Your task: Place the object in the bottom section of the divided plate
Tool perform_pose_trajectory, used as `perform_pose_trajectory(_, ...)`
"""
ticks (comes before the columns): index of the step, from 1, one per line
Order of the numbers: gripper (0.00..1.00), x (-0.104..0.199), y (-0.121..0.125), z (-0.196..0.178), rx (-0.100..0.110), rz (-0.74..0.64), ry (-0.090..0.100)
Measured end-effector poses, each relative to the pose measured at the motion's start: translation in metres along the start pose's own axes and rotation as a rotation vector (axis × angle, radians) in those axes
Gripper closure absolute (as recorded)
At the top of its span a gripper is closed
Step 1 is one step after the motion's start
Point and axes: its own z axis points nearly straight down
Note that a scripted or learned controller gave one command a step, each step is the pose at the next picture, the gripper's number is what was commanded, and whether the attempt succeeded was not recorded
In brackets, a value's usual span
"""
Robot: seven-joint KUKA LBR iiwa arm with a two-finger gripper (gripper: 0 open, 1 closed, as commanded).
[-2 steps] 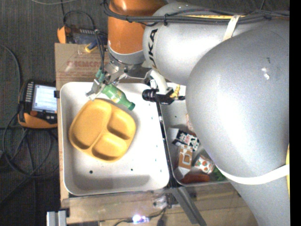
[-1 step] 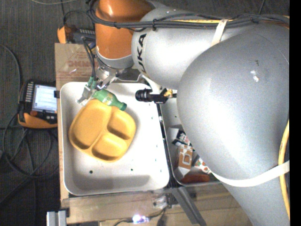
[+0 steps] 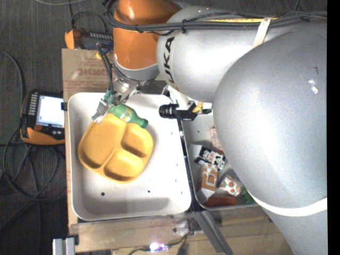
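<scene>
Now the claw (image 3: 108, 104) is holding the green bottle (image 3: 129, 116) over the yellow plate (image 3: 117, 147); next, lowering into the bottom section.

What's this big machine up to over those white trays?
A grey and orange robot arm is reaching into the left white bin, where a yellow divided plate lies. Its gripper sits at the plate's upper edge, right beside a small green bottle that lies on its side over the plate's rim. The right bin holds several small packets.
</scene>
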Motion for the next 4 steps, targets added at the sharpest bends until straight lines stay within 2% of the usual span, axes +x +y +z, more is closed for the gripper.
perform_pose_trajectory(2,1.00,0.000,0.000,-0.014,0.005,0.002,0.003)
perform_pose_trajectory(4,1.00,0.010,-0.004,-0.020,0.001,0.022,0.007)
